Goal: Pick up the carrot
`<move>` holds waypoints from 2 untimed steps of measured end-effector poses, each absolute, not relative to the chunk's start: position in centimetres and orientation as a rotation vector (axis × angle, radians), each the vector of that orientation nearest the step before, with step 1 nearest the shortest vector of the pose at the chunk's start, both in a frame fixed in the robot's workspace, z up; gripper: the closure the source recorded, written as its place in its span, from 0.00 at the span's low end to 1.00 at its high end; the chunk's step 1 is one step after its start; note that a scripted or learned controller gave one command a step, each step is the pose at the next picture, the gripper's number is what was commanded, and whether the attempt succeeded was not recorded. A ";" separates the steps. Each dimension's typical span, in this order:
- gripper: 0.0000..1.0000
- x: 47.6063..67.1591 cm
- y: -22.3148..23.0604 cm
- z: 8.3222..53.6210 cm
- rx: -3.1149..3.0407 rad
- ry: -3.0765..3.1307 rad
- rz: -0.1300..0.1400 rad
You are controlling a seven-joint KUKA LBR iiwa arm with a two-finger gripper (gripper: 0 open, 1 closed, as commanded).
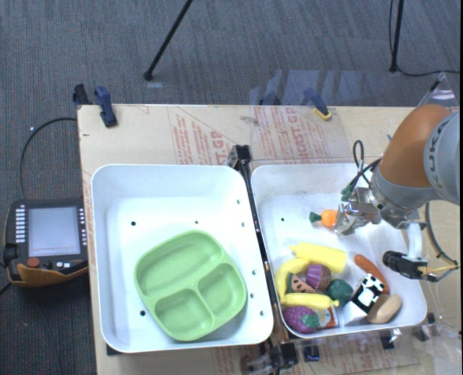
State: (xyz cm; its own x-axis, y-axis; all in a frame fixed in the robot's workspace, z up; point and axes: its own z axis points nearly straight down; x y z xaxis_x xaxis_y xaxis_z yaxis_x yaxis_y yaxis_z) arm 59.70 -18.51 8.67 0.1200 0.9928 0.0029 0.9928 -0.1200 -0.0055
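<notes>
Reaching in from the right, the arm (419, 158) hangs over the right bin (294, 186), its orange band above the wrist and its claw (349, 219) low inside the bin near the back half. The claw sits just beside the carrot (324, 219) — a small orange piece with a green tip that lies on the bin floor at the claw's left. Whether the two touch is not clear, and whether the claw is apart or together cannot be told from this angle; nothing is seen between its tips.

Toward the front of the same bin lies a heap of toy food: a yellow corn cob (319, 255), a banana (306, 301), a purple piece (317, 275), a dark green piece (340, 291), an eggplant (300, 316), a red sausage (369, 269), a black and white block (367, 294) and a tan potato (383, 309). All of these lie well apart from the carrot.

The left bin (122, 194) holds a green tray (190, 285) with three compartments, set at a slant toward the front. Both bins stand side by side on the table (177, 127). A blue clamp (105, 105) grips the table's back left edge, and a pendant (48, 237) with a screen lies on the floor at the left.
</notes>
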 end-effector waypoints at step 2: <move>0.00 64.5 -17.2 8.8 -2.577 -1.793 -0.001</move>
